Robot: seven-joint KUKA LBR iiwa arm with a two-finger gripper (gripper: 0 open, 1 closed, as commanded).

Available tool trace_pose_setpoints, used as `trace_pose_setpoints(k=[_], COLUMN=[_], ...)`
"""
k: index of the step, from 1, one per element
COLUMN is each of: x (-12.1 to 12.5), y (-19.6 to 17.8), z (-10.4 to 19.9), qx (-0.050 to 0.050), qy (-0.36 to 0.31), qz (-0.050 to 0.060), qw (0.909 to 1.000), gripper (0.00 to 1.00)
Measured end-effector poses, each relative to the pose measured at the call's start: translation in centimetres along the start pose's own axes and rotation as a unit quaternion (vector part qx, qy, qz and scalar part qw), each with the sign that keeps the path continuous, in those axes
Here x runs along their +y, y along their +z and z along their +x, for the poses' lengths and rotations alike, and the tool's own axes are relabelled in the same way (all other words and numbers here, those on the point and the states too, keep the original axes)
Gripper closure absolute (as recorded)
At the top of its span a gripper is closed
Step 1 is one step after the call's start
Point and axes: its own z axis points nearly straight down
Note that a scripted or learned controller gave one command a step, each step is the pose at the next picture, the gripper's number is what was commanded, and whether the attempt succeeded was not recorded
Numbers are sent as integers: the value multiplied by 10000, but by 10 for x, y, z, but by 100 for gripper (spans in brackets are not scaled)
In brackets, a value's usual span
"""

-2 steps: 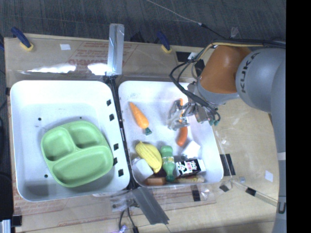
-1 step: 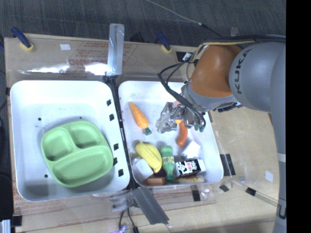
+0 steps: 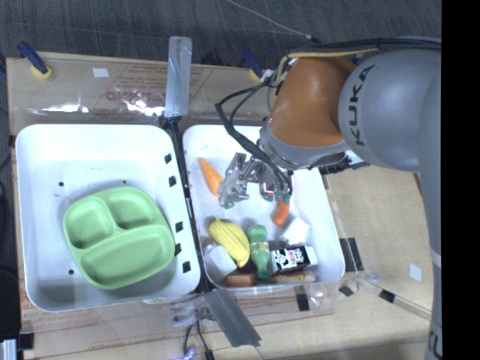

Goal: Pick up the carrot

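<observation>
An orange carrot (image 3: 280, 213) with a small green top lies in the right bin (image 3: 324, 208), near its right wall. A second orange carrot-like piece (image 3: 210, 174) lies tilted near the bin's left wall. My gripper (image 3: 251, 187) hangs low over the bin between these two pieces. Its metal fingers (image 3: 232, 183) stand apart, open, with nothing between them. The right finger is just above the carrot's green end; whether it touches it I cannot tell. The grey and orange wrist covers the back of the bin.
At the right bin's front lie a yellow corn cob (image 3: 229, 238), a green bottle (image 3: 259, 247), a black-and-white carton (image 3: 291, 258), a white block (image 3: 297, 229) and a brown sausage (image 3: 240, 279). The left bin (image 3: 45, 156) holds a green divided plate (image 3: 120, 235).
</observation>
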Motion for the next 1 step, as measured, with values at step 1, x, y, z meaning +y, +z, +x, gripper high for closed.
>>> trace_pose_setpoints(k=[1], x=[83], y=[3], z=[21], qx=[41], qy=[61], qz=[3], qw=[10000], gripper=[100])
